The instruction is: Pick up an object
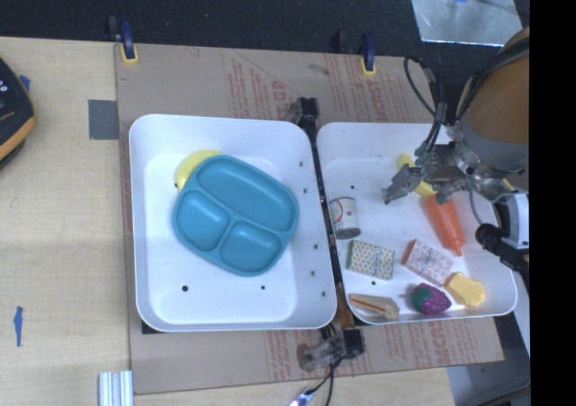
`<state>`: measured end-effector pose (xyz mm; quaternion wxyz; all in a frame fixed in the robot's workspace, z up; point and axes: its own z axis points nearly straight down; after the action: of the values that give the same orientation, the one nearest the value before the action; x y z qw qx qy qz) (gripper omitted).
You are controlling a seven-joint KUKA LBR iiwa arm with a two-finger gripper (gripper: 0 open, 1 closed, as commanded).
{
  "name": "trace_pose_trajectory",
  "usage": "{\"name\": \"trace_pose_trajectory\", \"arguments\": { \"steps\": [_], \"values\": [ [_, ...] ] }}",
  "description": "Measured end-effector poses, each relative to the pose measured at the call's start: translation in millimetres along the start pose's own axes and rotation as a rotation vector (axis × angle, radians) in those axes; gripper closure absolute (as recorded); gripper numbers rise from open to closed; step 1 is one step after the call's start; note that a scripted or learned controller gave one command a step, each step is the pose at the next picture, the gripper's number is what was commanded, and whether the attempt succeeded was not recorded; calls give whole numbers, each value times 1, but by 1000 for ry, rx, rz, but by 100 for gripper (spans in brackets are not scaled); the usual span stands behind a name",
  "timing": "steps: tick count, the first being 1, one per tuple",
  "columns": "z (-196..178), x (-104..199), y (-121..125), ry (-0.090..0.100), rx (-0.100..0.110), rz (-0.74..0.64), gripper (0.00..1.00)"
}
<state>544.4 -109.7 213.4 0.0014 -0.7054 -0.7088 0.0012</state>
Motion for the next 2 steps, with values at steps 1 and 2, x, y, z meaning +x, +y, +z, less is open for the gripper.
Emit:
{"name": "trace_pose_trajectory", "arguments": {
  "steps": [1, 2],
  "values": [
    [-51, -58, 27, -2, -2, 3, 0],
    [24, -94, 23, -1, 1, 1, 0]
  ]
}}
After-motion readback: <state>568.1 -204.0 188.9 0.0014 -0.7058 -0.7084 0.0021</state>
